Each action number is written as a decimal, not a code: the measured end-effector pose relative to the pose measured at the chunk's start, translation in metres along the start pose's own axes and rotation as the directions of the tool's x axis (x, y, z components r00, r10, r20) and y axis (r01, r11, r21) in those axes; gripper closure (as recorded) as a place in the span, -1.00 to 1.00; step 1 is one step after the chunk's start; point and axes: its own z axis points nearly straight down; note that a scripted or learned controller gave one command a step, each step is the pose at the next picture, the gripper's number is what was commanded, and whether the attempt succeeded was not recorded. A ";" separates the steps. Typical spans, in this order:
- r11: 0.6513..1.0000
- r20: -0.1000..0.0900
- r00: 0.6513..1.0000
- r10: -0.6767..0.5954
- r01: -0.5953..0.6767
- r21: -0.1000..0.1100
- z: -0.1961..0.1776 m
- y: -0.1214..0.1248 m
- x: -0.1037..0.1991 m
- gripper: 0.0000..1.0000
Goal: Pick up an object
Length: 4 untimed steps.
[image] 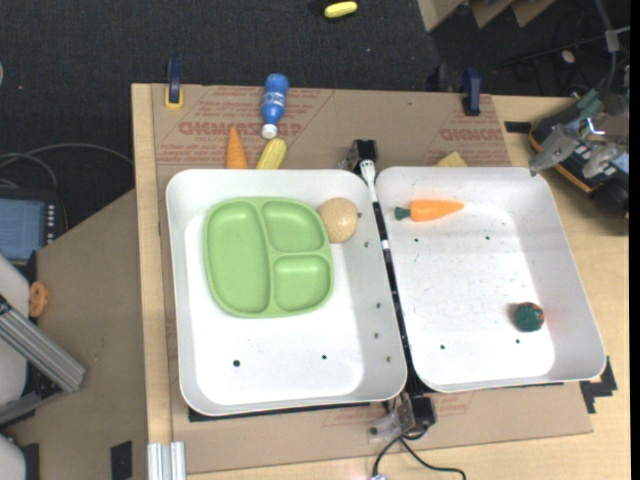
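Though near bin rim (470, 171), carrot (430, 209) unobstructed.

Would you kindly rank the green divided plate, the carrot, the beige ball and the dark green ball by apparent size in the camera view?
1. Green divided plate, by far the largest.
2. Carrot, longest of the rest.
3. Beige ball.
4. Dark green ball, slightly smaller than the beige one.

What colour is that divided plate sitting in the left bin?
Light green. The divided plate shows clearly in the camera view, lying in the white left bin.
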 end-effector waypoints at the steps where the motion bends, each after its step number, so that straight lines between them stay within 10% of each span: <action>1: 1.000 -0.005 1.000 0.003 -0.003 0.015 0.157 -0.042 -0.011 -1.00; 3: 1.000 -0.004 1.000 0.002 -0.002 0.005 0.200 -0.141 0.015 -1.00; 4: 1.000 0.001 1.000 0.002 -0.002 -0.002 0.189 -0.139 0.013 1.00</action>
